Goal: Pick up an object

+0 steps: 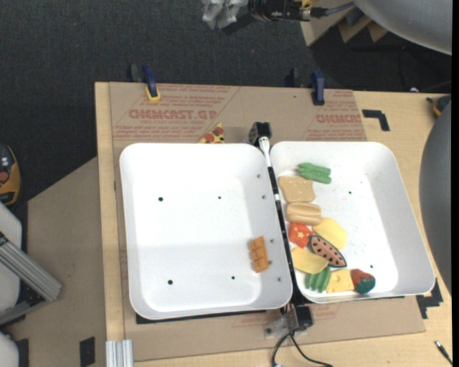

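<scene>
Dark carpet surrounded the tabletop [79, 215], a brown board with red lettering along its far edge, and I had both bins square in my camera view. The grey bulk of the arm [441, 186] sat at the right edge, curving past the right bin's outer side. At the top of the frame I could make out what looked like the pincer [224, 11], blurred and lifted well clear of the bins; I could not tell whether it was open or shut, and nothing showed in it.

The left bin [186, 208] was almost bare. Its one item was a small orange block [259, 254], lying near the divider on the bin's right side, toward the near edge, with its long axis running roughly front to back. From the pincer it lay well down the frame and slightly right, so I judged a descent there would have open floor on three sides and only the divider wall close by.

The right bin [384, 215] held the crowd: green beans [314, 172] at the far end, then toast [297, 190], a bread roll [304, 212], a tomato piece [299, 234], a yellow piece [331, 232] and a watermelon slice [327, 251], touching or overlapping along the divider. I reckoned the lone block the cleaner pick.
</scene>
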You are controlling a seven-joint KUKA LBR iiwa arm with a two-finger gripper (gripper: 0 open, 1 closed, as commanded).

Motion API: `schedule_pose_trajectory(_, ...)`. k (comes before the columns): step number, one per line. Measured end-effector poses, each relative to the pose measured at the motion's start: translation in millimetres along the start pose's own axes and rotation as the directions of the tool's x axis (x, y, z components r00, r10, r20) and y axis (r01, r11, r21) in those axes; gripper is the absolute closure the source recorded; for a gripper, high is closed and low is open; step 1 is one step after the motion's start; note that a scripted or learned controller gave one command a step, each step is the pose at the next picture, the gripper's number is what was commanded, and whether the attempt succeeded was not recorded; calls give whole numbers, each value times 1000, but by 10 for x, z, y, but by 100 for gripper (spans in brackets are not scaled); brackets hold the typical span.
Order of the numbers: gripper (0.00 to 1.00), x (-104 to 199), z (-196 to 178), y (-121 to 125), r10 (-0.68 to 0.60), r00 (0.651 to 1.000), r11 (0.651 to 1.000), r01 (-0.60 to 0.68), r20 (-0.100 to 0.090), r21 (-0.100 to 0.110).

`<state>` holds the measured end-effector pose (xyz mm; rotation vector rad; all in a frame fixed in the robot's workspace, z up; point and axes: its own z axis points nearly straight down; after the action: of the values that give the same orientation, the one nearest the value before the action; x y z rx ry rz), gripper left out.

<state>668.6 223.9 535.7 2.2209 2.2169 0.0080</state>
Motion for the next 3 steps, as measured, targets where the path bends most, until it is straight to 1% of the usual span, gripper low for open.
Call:
schedule_pose_trajectory(2, 100, 27, -217, -24, -5, 1000, 1000, 5, -1, -4)
schedule_pose_trajectory(3, 100, 3, 1161, -638, -2, 1000, 1000, 2, 6, 23)
